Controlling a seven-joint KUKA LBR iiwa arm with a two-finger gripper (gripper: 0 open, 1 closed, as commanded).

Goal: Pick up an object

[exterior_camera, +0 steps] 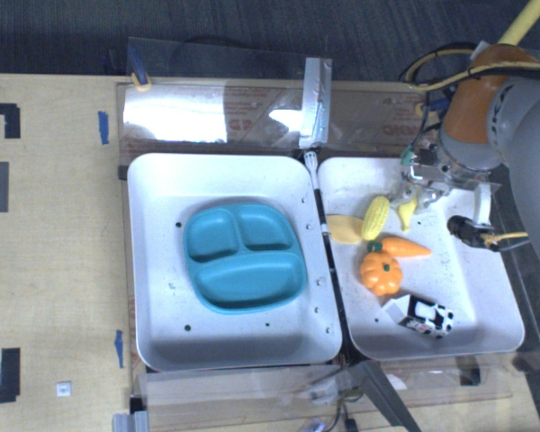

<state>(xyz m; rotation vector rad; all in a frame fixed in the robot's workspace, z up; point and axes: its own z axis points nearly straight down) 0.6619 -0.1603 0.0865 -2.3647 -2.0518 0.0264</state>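
- Notably, the end effector (420,180) hung over the right bin (486,318), just above the corn cob (375,217); its opening could not be determined.
- Beside the corn cob lay a carrot (405,247), pumpkin (382,274) and toy cow (429,317).

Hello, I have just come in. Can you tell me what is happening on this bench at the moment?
A grey robot arm reaches from the right over the right bin, and its gripper is near the bin's upper part. This bin contains toy food: a corn cob, a carrot, a small pumpkin and a black and white toy cow. Nothing is visibly held. The left bin contains a blue divided plate.
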